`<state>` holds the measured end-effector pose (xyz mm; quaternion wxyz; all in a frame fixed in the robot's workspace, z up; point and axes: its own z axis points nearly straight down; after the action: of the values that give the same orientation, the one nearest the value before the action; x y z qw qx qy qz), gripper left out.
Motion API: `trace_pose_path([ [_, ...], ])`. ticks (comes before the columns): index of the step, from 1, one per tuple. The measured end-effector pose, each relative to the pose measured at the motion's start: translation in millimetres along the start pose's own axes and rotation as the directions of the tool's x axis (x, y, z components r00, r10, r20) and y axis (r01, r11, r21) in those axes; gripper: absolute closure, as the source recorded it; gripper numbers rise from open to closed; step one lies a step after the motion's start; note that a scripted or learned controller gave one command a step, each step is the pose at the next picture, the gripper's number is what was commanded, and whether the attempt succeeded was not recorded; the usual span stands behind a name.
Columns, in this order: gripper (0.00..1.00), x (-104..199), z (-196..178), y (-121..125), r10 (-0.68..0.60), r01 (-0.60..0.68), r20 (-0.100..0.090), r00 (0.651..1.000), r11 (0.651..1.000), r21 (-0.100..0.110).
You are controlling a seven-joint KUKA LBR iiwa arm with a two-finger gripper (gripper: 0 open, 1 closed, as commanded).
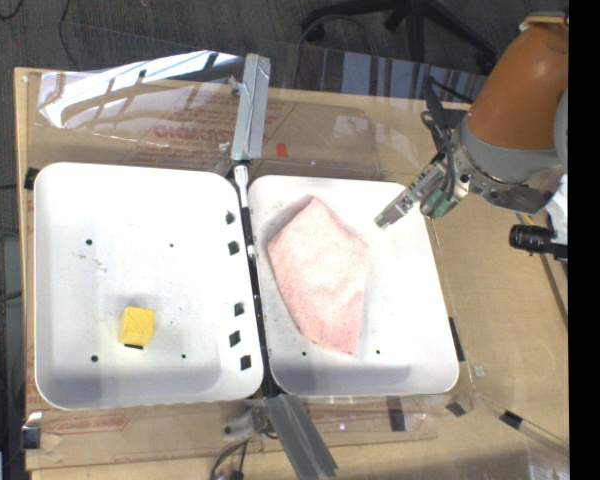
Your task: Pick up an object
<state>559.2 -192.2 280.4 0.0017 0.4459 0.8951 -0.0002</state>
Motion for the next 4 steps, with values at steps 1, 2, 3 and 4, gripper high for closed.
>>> trace_pose_path([
  [1, 1.0, 40, 120, 71, -0.049, 0.049, -0.006, 0.999, 0.999, 0.004],
  [2, 1.0, 38, 88, 131, 0.499, -0.499, -0.002, 0.867, 0.867, 0.002],
  [3, 1.0, -7, 75, 117, 0.516, -0.516, -0.002, 0.857, 0.857, 0.003],
  [4, 1.0, -6, 64, 119, 0.509, -0.509, -0.001, 0.861, 0.861, 0.003],
])
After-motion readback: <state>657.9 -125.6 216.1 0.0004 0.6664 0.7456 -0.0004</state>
